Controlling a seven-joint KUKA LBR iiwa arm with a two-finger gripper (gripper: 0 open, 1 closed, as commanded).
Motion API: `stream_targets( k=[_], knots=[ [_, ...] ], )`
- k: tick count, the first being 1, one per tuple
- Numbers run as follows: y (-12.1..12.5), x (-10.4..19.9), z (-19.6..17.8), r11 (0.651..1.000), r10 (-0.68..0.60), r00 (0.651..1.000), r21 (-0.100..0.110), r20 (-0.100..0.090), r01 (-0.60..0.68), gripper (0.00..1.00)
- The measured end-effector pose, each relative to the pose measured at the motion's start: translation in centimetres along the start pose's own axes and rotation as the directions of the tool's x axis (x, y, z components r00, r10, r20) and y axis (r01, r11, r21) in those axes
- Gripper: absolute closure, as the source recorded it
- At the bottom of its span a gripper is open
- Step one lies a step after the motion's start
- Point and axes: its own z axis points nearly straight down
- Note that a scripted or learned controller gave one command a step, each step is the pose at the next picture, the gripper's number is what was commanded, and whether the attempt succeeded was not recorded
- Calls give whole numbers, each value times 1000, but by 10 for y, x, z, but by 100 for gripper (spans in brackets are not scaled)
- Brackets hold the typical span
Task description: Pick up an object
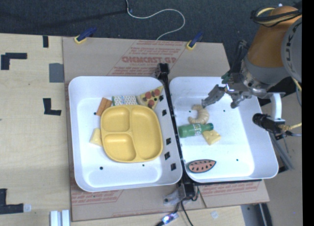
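Note:
My gripper [220, 102] hangs over the back of the right bin [255, 141], its fingers spread open with nothing between them. Just below and left of its left fingertip lies a tan croissant-like piece [199, 116]. A green bottle [194, 130] lies on its side in front of that, touching a pale yellow wedge [212, 137]. Near the bin's front edge rests a watermelon slice [201, 165].
The left bin [83, 171] holds a yellow divided plate [131, 132], with a pizza slice [151, 97], an orange stick [104, 106], a checkered piece [123, 100] and a yellow wedge [95, 137] around it. A black divider strip [169, 122] runs between the bins.

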Motion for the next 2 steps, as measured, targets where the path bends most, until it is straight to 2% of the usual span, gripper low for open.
stream_targets(
  k=[1, 2],
  knots=[
    [3, 0, -8, 1000, -3, 1000, -13, 2, 3, 0],
    [-4, 2, 56, 1000, -3, 1000, -7, 2, 3, 0]
  ],
)
